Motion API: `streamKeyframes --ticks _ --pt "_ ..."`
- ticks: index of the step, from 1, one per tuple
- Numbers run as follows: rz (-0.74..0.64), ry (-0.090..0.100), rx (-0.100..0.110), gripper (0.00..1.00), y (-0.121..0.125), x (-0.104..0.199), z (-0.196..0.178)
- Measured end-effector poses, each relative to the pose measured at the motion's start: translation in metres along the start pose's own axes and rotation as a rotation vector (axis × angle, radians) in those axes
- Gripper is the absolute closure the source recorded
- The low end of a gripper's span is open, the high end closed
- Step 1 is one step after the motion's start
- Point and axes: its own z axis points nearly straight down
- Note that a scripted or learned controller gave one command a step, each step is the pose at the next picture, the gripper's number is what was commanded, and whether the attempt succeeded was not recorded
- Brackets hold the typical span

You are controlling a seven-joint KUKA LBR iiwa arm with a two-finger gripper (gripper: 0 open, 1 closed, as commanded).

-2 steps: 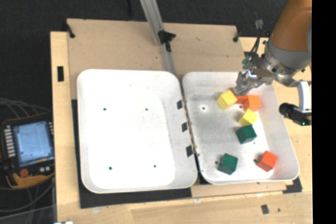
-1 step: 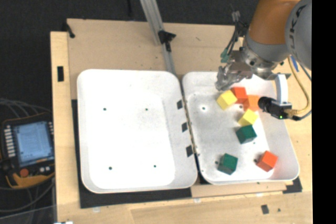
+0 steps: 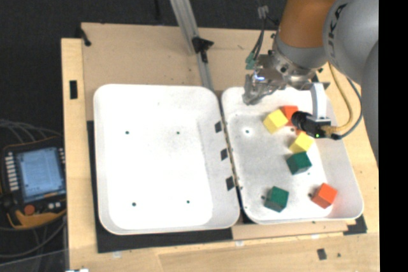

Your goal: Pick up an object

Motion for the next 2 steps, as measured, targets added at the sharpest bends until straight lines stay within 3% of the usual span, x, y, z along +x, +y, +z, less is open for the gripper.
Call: streamKeyframes --ticks 2 --pt "0.000 0.001 -0.001 1.00 0.026 0.111 0.006"
